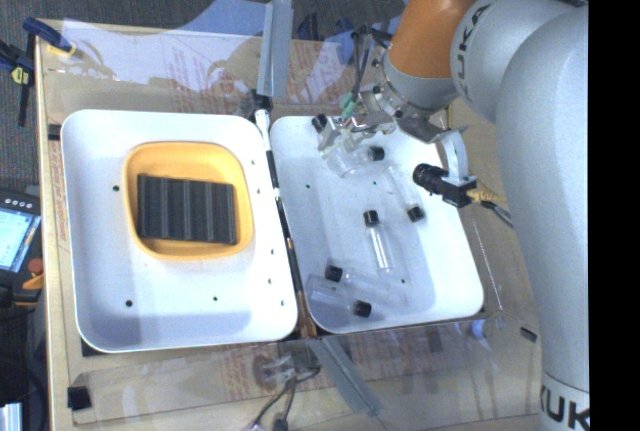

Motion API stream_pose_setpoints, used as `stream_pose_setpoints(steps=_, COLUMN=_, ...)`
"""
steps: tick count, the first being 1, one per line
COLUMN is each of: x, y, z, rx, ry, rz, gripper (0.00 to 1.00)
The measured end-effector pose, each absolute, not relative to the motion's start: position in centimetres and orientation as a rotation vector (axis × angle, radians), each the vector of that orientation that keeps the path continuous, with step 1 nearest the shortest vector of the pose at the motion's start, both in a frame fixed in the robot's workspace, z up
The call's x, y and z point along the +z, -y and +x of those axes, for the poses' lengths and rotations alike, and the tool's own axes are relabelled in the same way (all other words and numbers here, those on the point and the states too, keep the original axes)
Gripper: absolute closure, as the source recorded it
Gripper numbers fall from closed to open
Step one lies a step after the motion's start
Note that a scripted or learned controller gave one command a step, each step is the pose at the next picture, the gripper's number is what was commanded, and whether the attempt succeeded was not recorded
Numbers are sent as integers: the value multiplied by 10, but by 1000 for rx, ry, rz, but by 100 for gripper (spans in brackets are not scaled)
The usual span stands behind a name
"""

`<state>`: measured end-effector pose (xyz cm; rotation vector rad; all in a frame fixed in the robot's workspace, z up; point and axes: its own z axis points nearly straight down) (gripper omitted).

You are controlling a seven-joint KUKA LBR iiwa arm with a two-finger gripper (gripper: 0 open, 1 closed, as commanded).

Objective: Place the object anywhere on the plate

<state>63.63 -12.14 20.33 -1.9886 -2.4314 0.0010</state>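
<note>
Take the yellow plate point(187, 162) as your reference: it sits in the left bin point(100, 299), with a dark ribbed insert point(188, 209) lying on its middle. Every object you might move is off the plate, in the right bin point(455, 289) beside it. There you see several clear vials with black caps: one long vial point(379, 244) lies near that bin's middle, and another vial point(345, 301) rests at the near edge. Small black caps point(371, 217) are scattered around them. The gripper point(345, 129) hangs over the far corner of the right bin, well apart from the plate. Its tip is lost among clear plastic and cables, so you cannot tell how it stands or whether it carries anything.
</note>
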Motion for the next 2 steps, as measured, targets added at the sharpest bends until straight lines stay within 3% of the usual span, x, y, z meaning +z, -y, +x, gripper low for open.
stream_pose_setpoints(steps=1, x=232, y=49, z=648, rx=2, ry=2531, rz=-1859, gripper=100)
stream_pose_setpoints(steps=2, x=191, y=50, z=643, rx=4, ry=2669, rz=-1651, gripper=100)
